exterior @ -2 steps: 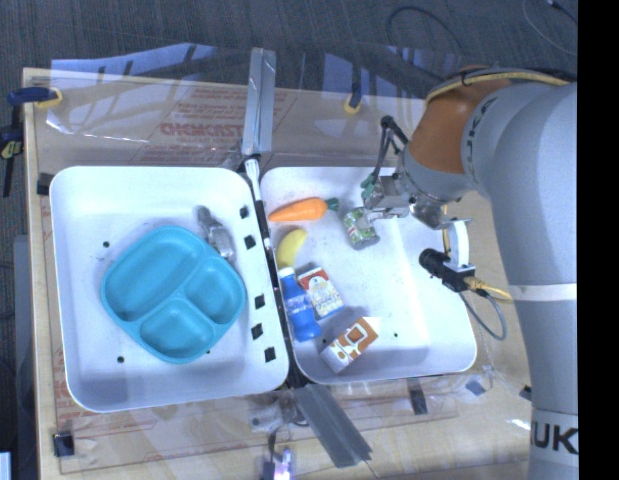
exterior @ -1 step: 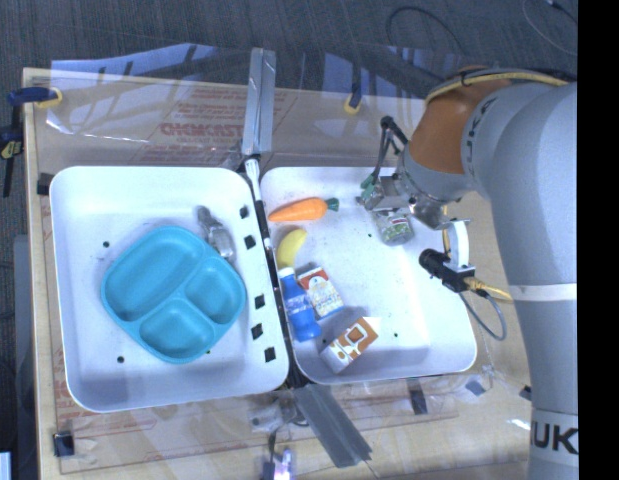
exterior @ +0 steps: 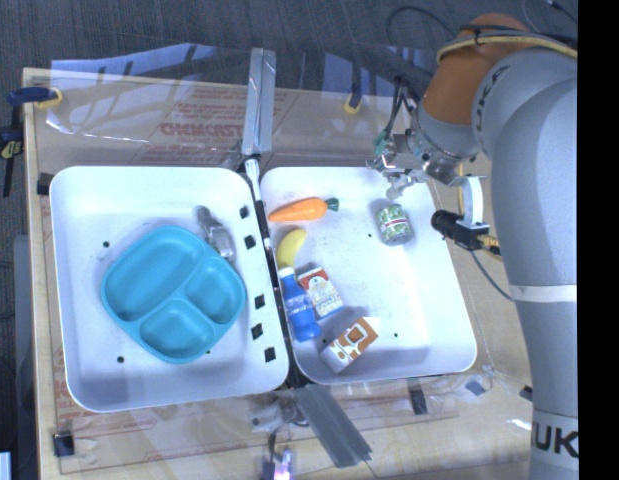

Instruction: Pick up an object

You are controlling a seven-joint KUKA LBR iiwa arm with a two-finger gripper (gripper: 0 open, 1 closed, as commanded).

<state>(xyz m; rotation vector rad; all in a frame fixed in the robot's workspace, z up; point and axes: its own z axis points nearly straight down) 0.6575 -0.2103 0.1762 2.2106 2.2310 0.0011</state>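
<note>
White right bin (exterior: 449, 298), clear centre-right floor

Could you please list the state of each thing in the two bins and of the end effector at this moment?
blue plate: lying flat in the left bin, right way up.
metal piece: lying beside the plate's upper edge.
carrot: lying on its side, right bin.
banana: lying near the divider.
blue bottle: lying down.
small carton: lying flat.
brown box: lying tilted.
green can: lying free under the end effector, not gripped.
</note>
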